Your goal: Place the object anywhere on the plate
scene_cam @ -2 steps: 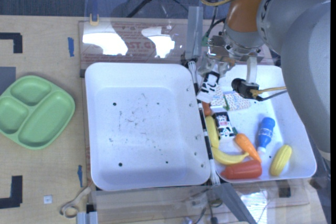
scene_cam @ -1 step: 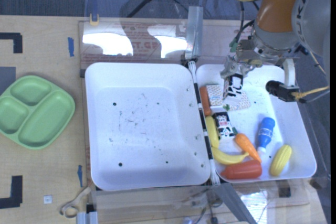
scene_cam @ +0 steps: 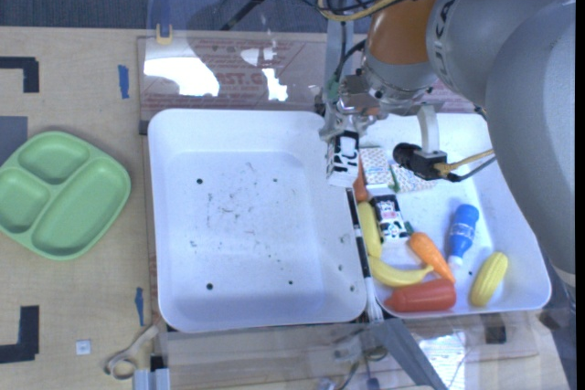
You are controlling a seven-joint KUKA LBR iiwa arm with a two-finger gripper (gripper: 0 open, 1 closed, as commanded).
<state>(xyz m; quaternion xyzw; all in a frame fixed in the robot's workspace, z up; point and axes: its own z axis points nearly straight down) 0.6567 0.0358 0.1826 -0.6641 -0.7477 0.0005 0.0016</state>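
A red pepper (scene_cam: 422,296) is seen lying closest to the near edge, in the right bin (scene_cam: 523,224), with a banana (scene_cam: 382,253), a carrot (scene_cam: 430,254), a yellow lemon-like piece (scene_cam: 489,278) and a blue bottle (scene_cam: 462,231) packed in just behind it. A small black-and-white carton (scene_cam: 392,219) is wedged beside the banana. The gripper (scene_cam: 345,134) is hung over the divider between the two bins, and a black-and-white box (scene_cam: 344,156) appears to be pinched between its fingers, dangling right below them, though how wide they're spread can't really be made out. The left bin (scene_cam: 183,142) is marked only by scuffs. The green plate (scene_cam: 60,193) is parked well off to the left on the wooden bench (scene_cam: 73,306), far from the gripper and box.
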